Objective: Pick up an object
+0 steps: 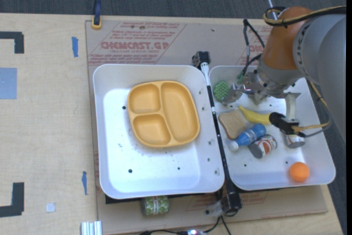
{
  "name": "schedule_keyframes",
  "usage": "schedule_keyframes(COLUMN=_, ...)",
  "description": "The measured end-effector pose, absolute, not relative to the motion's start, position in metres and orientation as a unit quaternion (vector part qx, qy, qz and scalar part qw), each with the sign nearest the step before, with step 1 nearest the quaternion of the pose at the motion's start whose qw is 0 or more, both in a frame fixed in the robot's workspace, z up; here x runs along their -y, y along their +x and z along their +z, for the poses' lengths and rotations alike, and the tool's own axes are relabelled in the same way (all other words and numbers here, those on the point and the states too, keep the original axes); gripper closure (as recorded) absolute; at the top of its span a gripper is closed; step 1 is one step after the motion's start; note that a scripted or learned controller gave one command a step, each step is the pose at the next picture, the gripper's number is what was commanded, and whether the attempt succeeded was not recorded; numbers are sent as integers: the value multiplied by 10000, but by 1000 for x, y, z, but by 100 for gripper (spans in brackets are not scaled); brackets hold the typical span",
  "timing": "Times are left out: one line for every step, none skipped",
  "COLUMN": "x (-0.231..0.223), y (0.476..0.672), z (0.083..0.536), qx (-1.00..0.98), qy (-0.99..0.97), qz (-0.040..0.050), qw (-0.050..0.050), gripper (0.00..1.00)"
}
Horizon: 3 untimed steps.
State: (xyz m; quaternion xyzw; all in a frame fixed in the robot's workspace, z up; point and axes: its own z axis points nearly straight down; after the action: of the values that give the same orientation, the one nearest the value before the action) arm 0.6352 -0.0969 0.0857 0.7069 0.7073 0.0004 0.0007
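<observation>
My gripper [248, 89] hangs low over the back of the right bin [322, 165], under the orange wrist band. Just to its left lies a green knobbly object [221, 89]. Just in front of it lies a yellow banana [254, 114]. Further forward are a slice of toast [232, 123], a blue bottle with a white cap [248, 136] and a small red and grey can [264, 146]. An orange ball [300, 171] rests in the bin's front right corner. Nothing shows between the gripper's tips.
The left bin [110, 135] holds a yellow divided plate [163, 113]. A black bar [212, 104] runs between the two bins. A green can [155, 205] lies on the bench in front of the left bin.
</observation>
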Motion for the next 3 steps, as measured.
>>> schedule_keyframes(x=92, y=624, z=86, qx=-7069, qy=7073, qz=3, qw=5, gripper=0)
schedule_keyframes(x=103, y=574, z=86, qx=-7068, qy=7074, qz=6, qw=9, gripper=0)
schedule_keyframes(x=103, y=576, z=98, qx=-7066, qy=7076, qz=22, qw=39, gripper=100)
